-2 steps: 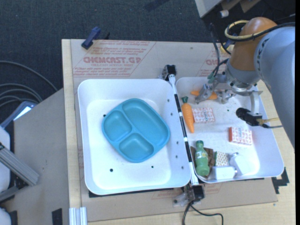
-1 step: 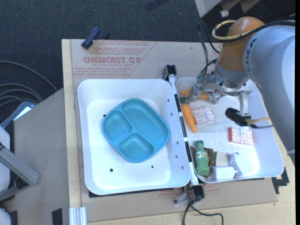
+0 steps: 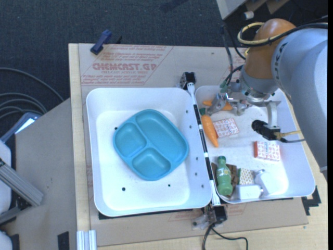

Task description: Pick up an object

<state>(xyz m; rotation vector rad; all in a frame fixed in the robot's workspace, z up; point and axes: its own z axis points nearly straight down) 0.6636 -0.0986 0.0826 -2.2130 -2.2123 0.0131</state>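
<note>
**Item 1, my tool** (image 3: 227, 101): low over the far left corner of the right bin (image 3: 244, 152), below the grey wrist with its orange band. I cannot tell whether it stands wide or narrow, and I see nothing held in it. Step in hand, as I judge it: the reach onto a target, with the pick not yet made.

**Item 2, small orange piece** (image 3: 210, 103): just beside my tool, close to the bin's corner. Smooth and stubby. Likeliest target. The next move calls for a straight descent clear of the wall, then a close and a lift.

**Item 3, carrot** (image 3: 209, 130): orange, tapered, matt, lying along the left wall nearby.

**Item 4, patterned packet** (image 3: 226, 127): flat, squarish, red-and-white print, just beside the carrot. A second packet (image 3: 267, 150) lies apart to the right.

**Item 5, green bottle** (image 3: 223, 175): rounded, glossy, in the near left corner, beside a brown wrapper (image 3: 238, 175) and a white block (image 3: 251, 190).

**Item 6, left bin** (image 3: 104, 119): holds a blue tray (image 3: 151, 144) with three compartments, rounded and smooth.

**Item 7, counter** (image 3: 130, 61): pale brown printed sheet under both bins.
</note>
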